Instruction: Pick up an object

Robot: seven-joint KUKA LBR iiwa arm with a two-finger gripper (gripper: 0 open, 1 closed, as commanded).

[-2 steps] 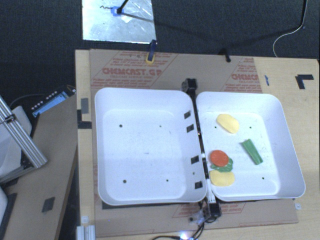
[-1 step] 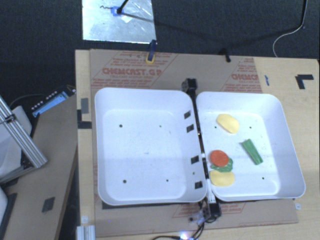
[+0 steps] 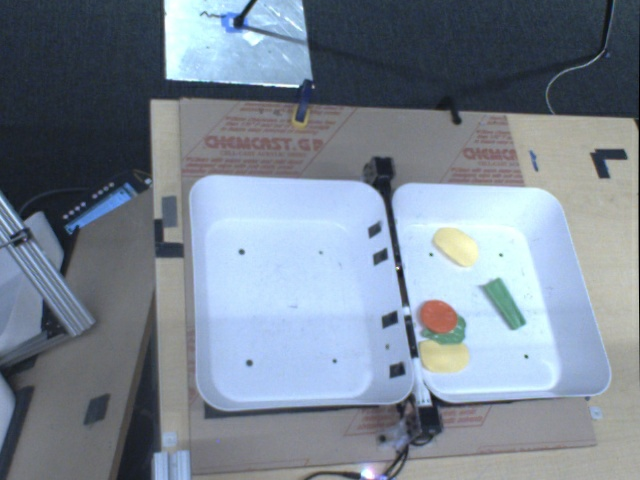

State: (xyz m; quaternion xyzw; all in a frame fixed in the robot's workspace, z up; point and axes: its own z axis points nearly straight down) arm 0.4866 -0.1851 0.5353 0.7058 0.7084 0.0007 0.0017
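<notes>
A red disc (image 3: 438, 316) lies by the right bin's (image 3: 570, 268) inner wall, overlapping a green piece (image 3: 452, 334) and a yellow piece (image 3: 444, 357) toward the near edge. A green block (image 3: 504, 302) sits mid-bin; a yellow oval (image 3: 455, 246) farther back. The left bin (image 3: 215, 268) adjoins.

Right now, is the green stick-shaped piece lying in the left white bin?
No, the green stick-shaped piece lies in the right white bin, beside a yellow oval piece and a red round piece.
</notes>
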